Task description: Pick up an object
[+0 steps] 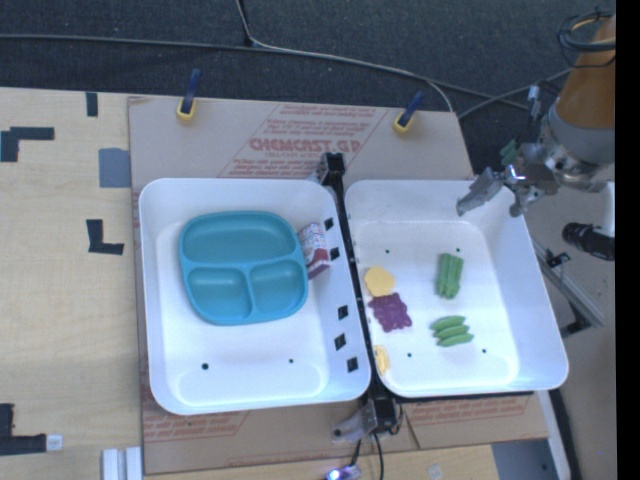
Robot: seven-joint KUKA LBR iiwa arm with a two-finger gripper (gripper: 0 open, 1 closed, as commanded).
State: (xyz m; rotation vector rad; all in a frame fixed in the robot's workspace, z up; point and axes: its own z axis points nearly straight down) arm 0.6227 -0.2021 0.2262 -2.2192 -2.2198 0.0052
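Yellow piece point(381, 360) at the right bin's point(530, 298) near-left corner; purple grapes point(390, 312) and a yellow round point(379, 282) beyond it. Green pods: one pair point(452, 330) mid-bin, another point(449, 274) just behind, long axis running near-to-far. Gripper point(492, 193) hovers over the bin's far-right corner, empty, opening impossible to judge; the pods lie nearward and leftward of it. Left bin point(160, 298): blue tray point(243, 266), small can point(316, 248).

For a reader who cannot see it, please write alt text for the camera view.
A grey robot arm's gripper hangs over the upper right corner of the right bin, which contains green pods, a purple grape bunch and a yellow piece. The left bin holds a blue divided plate and a small can.
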